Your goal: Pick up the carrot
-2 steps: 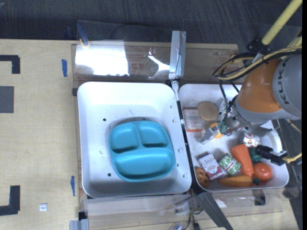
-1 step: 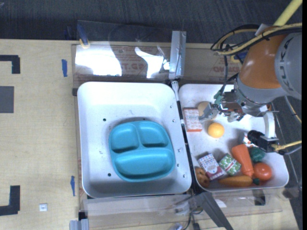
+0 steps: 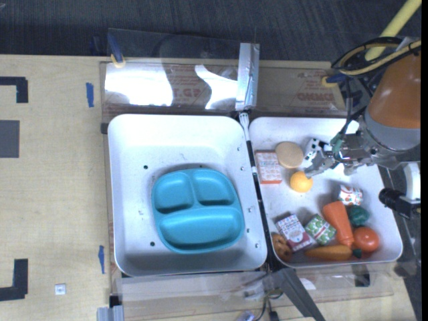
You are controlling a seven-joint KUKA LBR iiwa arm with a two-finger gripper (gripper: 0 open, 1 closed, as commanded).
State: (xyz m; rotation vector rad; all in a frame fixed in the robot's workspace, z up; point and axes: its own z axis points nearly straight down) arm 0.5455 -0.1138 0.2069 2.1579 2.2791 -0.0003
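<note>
The carrot [image 3: 339,223] is an orange cone lying in the right bin [image 3: 391,254], near its front right, wide end toward the back and a dark green piece [image 3: 358,215] beside it. My gripper [image 3: 324,162] hangs over the back half of that bin, up and left of the carrot and well apart from it. It sits just right of a tan round bun [image 3: 289,154] and above an orange ball [image 3: 301,182]. Nothing shows in its grasp.
Around the carrot lie a red tomato [image 3: 367,239], a green packet [image 3: 319,229], a red box [image 3: 290,231], an orange sausage-like piece [image 3: 328,252] and a small red-and-white item [image 3: 350,194]. A red-and-white carton [image 3: 268,167] lies by the divider. The left bin [image 3: 127,179] holds a blue divided tray [image 3: 197,209].
</note>
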